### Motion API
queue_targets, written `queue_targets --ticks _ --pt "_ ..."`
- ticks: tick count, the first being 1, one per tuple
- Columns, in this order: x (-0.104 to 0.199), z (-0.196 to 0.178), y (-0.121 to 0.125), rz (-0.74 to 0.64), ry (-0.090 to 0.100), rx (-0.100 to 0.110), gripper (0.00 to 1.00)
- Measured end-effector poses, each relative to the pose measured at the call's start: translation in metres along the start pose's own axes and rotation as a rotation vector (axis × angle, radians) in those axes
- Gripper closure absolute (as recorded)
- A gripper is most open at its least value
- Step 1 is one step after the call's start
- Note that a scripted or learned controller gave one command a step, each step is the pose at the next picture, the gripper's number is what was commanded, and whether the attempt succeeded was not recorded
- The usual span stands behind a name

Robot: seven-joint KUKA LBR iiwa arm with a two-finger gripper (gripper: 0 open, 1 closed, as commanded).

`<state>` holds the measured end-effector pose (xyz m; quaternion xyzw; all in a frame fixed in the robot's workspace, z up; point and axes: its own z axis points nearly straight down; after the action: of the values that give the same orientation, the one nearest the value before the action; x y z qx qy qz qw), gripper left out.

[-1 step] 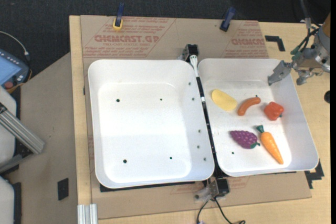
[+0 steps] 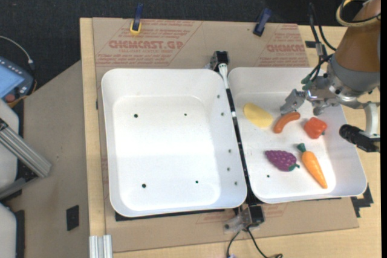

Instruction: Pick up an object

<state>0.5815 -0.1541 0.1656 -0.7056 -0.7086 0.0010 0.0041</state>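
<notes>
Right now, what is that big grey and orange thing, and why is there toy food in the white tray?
That big thing is a robot arm. A computer program moves it, and its job is to pick something up. The picture comes from one camera fixed above the bench, looking down at a slant.

On the bench sit two shallow white bins. The right bin holds toy food: a yellow piece, a sausage, a red pepper, purple grapes and a carrot. The left bin sits beside it.

The arm's metal gripper hangs over the sausage and pepper. I see nothing held in it.
</notes>
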Motion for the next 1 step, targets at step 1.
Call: queue_targets --ticks 1 --pt "0.0528 0.0679 0.0168 0.000 -0.004 -0.007 0.00"
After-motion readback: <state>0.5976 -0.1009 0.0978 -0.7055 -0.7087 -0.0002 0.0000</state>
